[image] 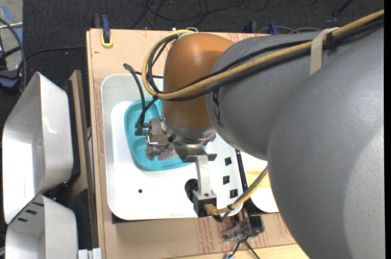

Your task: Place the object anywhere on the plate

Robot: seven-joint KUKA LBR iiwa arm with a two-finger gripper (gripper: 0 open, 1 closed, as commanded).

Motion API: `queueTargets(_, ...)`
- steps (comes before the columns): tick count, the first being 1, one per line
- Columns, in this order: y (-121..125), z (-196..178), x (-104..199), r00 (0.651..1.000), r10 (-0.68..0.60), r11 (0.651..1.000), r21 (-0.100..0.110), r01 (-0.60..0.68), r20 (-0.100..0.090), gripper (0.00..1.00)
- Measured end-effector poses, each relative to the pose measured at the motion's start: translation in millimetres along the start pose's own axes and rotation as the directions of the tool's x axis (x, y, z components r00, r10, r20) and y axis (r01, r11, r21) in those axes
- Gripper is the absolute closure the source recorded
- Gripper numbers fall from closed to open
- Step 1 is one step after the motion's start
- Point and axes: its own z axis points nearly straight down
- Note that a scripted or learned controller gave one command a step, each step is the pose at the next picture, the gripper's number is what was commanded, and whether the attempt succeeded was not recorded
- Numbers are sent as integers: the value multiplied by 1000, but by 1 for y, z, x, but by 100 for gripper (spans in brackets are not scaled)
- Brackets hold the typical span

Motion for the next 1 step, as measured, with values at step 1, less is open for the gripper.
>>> queueTargets(1, 0, 0, -4, 1000, 6, 1000, 1, -6, 2, 0)
